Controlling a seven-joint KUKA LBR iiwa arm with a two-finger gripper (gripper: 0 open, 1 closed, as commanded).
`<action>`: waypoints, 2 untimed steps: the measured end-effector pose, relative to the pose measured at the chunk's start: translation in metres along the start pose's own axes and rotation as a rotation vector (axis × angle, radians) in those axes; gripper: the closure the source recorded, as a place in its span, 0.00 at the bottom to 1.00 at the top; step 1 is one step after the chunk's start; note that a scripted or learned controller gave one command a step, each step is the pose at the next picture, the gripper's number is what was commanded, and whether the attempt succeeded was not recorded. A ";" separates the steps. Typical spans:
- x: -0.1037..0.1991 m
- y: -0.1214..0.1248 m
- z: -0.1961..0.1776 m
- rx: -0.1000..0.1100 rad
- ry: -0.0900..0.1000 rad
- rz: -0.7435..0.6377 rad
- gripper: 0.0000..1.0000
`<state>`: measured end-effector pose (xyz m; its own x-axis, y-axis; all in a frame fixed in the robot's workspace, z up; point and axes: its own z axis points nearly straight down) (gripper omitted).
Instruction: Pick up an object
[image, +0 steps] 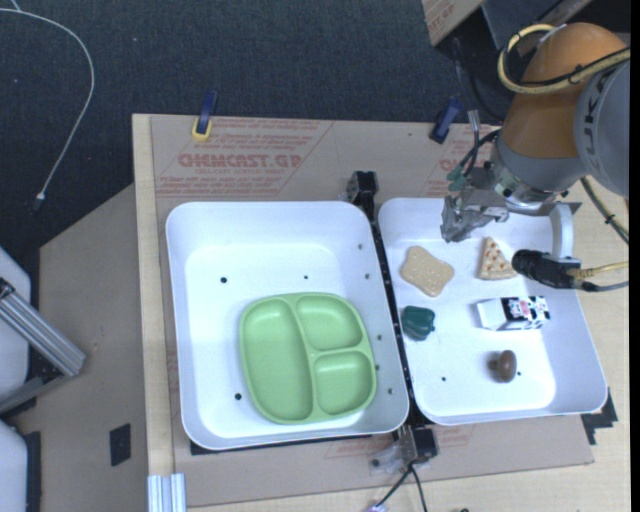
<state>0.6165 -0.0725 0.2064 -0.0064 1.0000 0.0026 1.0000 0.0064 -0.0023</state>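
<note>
Tan toast slice (427, 270) lies just below gripper (455, 230), pizza wedge (492, 259) beside.

We have one fixed camera, mounted above the bench (250, 150), looking down at a slant. Far enough out that we see both white bins whole: left bin (200, 250) mid-frame, right bin (570, 380) toward the right side. Dark floor (250, 60) runs along the top, so we face the bench's far side. The arm (560, 90) enters from upper right.
</note>
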 end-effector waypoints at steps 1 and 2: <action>0.050 0.004 0.006 0.001 0.000 0.001 1.00; 0.104 0.005 -0.010 -0.005 -0.001 0.000 1.00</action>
<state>0.6204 0.0318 0.2164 -0.0063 1.0000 0.0018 1.0000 0.0063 0.0032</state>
